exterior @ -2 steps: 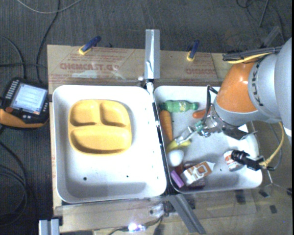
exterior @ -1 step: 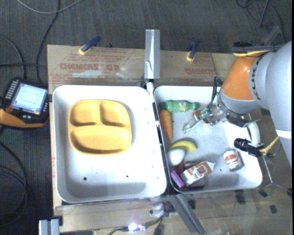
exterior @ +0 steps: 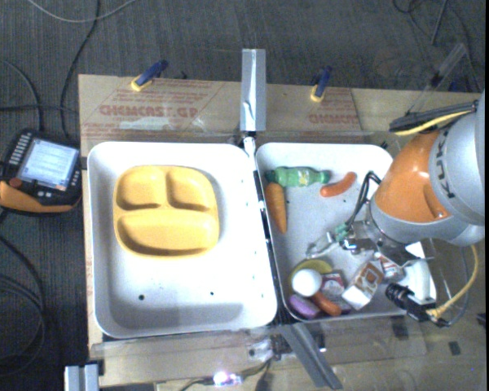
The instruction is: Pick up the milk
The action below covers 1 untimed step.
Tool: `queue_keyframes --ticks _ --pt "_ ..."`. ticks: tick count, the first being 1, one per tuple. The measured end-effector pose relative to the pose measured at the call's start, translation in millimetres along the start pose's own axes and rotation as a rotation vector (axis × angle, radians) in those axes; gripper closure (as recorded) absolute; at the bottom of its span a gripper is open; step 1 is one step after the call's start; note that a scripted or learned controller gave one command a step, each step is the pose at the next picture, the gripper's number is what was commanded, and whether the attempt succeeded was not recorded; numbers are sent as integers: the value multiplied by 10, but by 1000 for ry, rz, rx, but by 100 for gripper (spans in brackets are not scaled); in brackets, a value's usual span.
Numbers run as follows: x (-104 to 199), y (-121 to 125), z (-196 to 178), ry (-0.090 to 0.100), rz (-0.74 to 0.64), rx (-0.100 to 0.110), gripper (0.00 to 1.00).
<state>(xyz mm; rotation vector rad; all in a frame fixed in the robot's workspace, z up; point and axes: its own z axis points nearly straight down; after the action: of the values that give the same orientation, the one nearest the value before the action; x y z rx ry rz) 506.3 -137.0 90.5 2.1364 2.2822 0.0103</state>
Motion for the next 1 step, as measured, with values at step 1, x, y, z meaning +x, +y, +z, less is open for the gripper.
queue_keyframes --ticks 1 --pt "-181 -160 -5 2 60 -5 0"
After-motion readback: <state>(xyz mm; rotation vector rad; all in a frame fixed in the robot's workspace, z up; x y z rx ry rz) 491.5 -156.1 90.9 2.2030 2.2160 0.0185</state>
